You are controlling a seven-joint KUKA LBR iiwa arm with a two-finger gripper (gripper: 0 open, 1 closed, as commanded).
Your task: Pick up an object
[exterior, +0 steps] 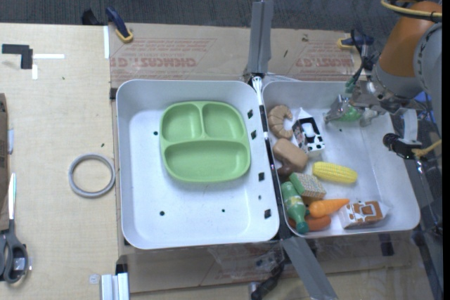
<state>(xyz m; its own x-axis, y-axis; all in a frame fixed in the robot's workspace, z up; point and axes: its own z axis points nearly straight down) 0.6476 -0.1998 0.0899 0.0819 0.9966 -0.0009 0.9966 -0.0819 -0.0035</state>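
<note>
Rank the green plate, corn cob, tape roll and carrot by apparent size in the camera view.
1. green plate
2. tape roll
3. corn cob and carrot: similar length, too close to rank.

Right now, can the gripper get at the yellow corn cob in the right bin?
Probably yes. The gripper hangs over the right white bin's far end, and the yellow corn cob lies uncovered on the bin floor, apart from its neighbours, with bare floor between them.

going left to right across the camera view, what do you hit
scissors → tape ring → left bin → green divided plate → croissant → corn cob → small carton → arm's orange band
</note>
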